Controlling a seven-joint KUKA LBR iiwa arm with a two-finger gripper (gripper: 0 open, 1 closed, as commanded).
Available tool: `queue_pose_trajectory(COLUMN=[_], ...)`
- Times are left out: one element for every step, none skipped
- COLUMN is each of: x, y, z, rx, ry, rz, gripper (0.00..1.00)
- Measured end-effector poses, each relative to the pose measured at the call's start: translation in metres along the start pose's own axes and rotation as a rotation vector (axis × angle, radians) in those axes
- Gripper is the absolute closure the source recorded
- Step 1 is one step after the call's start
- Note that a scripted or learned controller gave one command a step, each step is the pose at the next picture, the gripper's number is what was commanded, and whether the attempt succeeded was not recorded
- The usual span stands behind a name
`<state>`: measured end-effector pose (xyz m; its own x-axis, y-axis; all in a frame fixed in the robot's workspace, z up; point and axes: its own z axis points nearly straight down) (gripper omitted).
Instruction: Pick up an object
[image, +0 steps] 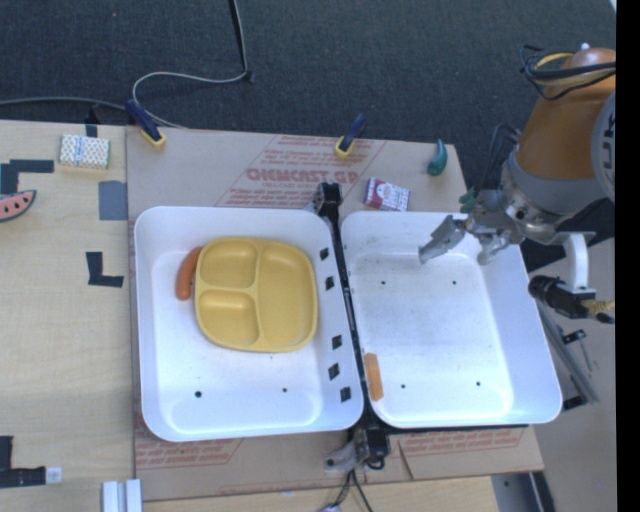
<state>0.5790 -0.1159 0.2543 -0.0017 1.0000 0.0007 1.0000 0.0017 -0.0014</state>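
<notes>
Two white bins sit side by side on the bench, and we count three loose things in them. The right bin (520, 395) has one: a small orange carrot-like piece (373, 376) tight against that bin's left wall, close to its near left corner, long axis running along the wall. The left bin (160, 400) has two: a yellow divided plate (257, 293) in the middle of its far half, and an orange sausage-like piece (186, 273) touching the plate's left rim, long axis also running near-to-far. We see the gripper (462, 240) hanging over the far edge of the right bin, towards its far right corner, fingers spread apart with nothing between them. So the nearest candidate, the carrot-like piece, lies diagonally across the right bin from the gripper, well apart from it. We'd judge that the coming move has to cross the bin towards its left wall, and the wall itself looks like the snag, since one finger would need room between the piece and the wall. The plate and the sausage-like piece lie farther off, past the divider (336, 290) between the bins.
</notes>
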Motion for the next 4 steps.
queue_pose_trajectory(x=[0.015,0.010,0.020,0.020], y=[0.019,0.023,0.018,0.018], z=[0.089,0.168,0.168,0.159], rx=[0.002,-0.002,-0.006,-0.005], ry=[0.000,-0.001,-0.003,-0.003], rz=[0.001,0.001,0.001,0.000], gripper=[0.00,0.00,0.00,1.00])
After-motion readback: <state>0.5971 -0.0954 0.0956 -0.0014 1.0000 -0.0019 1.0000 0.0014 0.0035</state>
